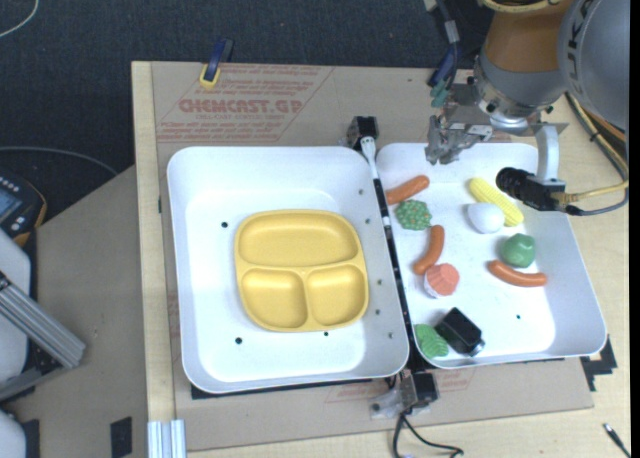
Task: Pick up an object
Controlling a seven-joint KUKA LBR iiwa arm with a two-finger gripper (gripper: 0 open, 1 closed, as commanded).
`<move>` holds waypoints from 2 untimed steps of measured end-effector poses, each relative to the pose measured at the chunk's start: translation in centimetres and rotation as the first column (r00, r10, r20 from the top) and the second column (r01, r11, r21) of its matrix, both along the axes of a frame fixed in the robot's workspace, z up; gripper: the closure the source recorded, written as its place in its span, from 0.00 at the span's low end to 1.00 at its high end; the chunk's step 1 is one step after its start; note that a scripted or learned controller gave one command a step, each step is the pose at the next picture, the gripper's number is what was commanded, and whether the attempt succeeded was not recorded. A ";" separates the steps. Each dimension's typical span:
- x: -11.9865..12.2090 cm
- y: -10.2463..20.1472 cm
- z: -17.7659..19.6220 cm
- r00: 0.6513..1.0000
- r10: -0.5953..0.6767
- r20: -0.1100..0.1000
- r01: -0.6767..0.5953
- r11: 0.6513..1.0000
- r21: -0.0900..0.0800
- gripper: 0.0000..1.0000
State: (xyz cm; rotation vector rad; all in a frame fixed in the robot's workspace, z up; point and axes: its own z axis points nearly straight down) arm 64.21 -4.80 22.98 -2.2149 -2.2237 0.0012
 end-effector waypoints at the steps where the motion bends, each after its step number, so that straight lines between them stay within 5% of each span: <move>1: -1.0 5.9 -0.5 1.000 0.002 -0.001 -0.002 1.000 0.001 1.00; 2: -3.6 10.7 -1.2 1.000 0.001 -0.003 -0.001 1.000 0.001 1.00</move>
